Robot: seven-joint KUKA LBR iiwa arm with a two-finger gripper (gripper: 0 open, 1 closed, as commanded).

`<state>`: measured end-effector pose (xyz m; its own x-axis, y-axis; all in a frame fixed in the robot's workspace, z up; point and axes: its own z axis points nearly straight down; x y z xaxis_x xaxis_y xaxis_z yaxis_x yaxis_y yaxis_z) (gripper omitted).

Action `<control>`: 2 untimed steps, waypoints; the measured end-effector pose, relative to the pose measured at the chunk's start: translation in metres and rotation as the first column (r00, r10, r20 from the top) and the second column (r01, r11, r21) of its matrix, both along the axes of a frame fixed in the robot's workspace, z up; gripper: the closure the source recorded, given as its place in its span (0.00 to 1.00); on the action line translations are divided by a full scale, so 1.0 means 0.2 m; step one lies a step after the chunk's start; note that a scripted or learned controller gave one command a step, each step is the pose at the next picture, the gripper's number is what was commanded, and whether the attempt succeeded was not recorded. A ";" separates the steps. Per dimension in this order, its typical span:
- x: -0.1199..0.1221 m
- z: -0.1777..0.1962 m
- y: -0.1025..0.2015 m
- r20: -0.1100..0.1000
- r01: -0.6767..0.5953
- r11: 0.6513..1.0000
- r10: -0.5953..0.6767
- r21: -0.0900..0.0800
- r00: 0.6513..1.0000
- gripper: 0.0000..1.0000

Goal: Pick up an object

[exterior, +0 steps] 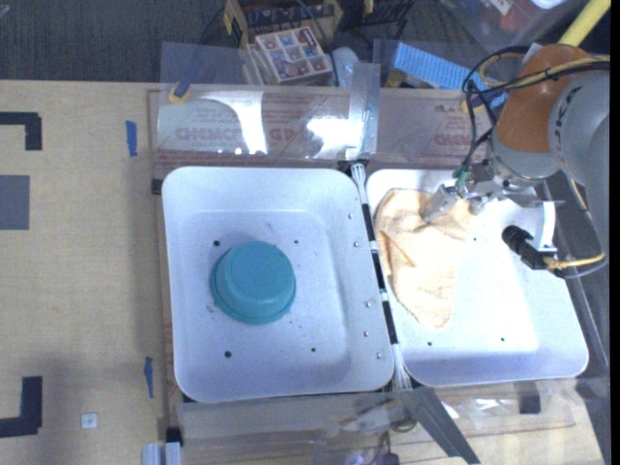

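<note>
Behind the wooden bench (77,260) the floor is crowded with boxes and other loose things, and a transparent sheet stands along the back of the bins. On the bench there are 2 shallow white bins side by side. Inside the left bin (194,201) a teal bowl (254,281) sits upside down, a little left of the middle, apart from all the walls.

Inside the right bin (523,342) a beige cloth (421,260) lies crumpled. It covers the left part of this bin, near the wall shared with the other bin, and it reaches from the back corner toward the middle.

From the right the grey arm (591,134) with the orange band comes in over the back of the right bin. Its gripper (453,200) is low at the top right edge of the cloth and seems to touch it. Whether the tool is apart, together or clamped on the cloth, I cannot tell.
</note>
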<state>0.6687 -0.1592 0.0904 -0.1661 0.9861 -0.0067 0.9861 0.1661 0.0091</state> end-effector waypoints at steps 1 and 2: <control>0.01 0.06 0.00 0.007 0.000 1.000 0.000 0.000 1.000 1.00; 0.00 0.71 0.28 -0.007 0.026 1.000 -0.026 0.004 1.000 1.00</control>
